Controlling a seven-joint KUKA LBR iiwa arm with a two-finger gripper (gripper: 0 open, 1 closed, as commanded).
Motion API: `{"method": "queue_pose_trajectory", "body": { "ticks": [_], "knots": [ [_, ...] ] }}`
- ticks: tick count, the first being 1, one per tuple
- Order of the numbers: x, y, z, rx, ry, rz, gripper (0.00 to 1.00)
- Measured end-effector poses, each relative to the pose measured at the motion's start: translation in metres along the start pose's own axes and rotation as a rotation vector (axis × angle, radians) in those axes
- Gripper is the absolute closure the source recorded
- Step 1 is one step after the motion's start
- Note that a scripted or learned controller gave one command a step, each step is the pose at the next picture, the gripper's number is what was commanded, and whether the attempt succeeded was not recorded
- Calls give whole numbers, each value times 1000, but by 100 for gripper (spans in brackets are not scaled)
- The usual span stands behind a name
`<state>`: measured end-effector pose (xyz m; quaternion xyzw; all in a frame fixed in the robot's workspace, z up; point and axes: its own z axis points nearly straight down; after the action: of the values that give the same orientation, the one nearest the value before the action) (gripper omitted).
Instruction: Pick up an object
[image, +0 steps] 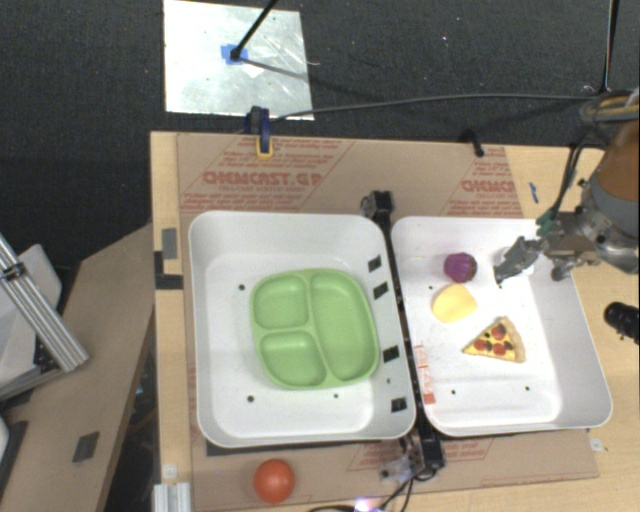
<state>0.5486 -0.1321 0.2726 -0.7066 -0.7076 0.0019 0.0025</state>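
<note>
On the desk (200, 290), the right bin (570, 340) holds a purple ball (460, 267), a yellow piece (454, 303) and a pizza slice (496, 341), with the gripper (512, 262) above, its grip impossible to tell.

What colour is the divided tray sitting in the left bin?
The divided plastic tray is light green, seen clearly in the camera view.

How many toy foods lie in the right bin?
3: a purple ball at the back, a yellow piece just in front of it, and a pizza slice nearer the front right.
</note>
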Motion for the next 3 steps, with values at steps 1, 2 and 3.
{"method": "queue_pose_trajectory", "body": {
  "ticks": [1, 2, 3],
  "knots": [
    [0, 2, -4, -8, -1, -2, 0],
    [0, 0, 59, -2, 0, 0, 0],
    [1, 1, 101, -3, 0, 0, 0]
  ]
}}
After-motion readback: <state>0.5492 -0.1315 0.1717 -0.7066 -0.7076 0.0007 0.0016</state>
